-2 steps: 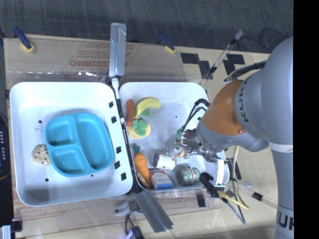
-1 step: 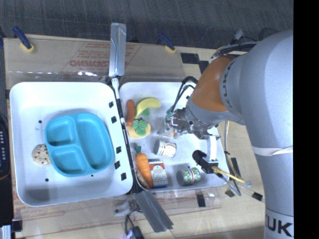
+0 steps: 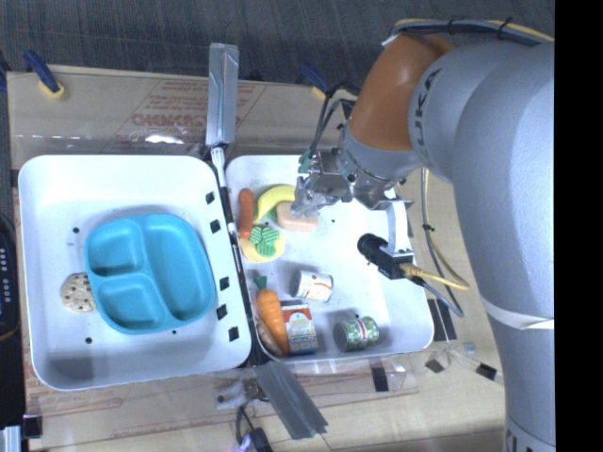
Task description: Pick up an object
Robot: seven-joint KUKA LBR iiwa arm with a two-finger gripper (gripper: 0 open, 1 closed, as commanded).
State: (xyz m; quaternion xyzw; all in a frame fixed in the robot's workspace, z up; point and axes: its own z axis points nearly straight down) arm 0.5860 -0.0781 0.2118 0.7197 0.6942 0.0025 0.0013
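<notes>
Hovering my gripper low in the right bin, I judge I'm at the descent; its opening I cannot tell. Left sits a banana; directly beneath, a peach-coloured block. Next: a straight drop.

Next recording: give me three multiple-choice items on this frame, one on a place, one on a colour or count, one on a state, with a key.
1. Where does the cookie lie?
A. in the left bin, beside the divided tray
B. in the right bin
C. on the bench outside both bins

2. What colour is the divided tray?
A. red
B. blue
C. black

3. How does the green can rest?
A. upright on its base
B. stacked on the carrot
C. on its side

Key: 1 A, the cookie sits against the tray's left edge inside the left bin; 2 B, the tray is plainly light blue; 3 C, the can's round end faces sideways on the right bin's floor.
</notes>
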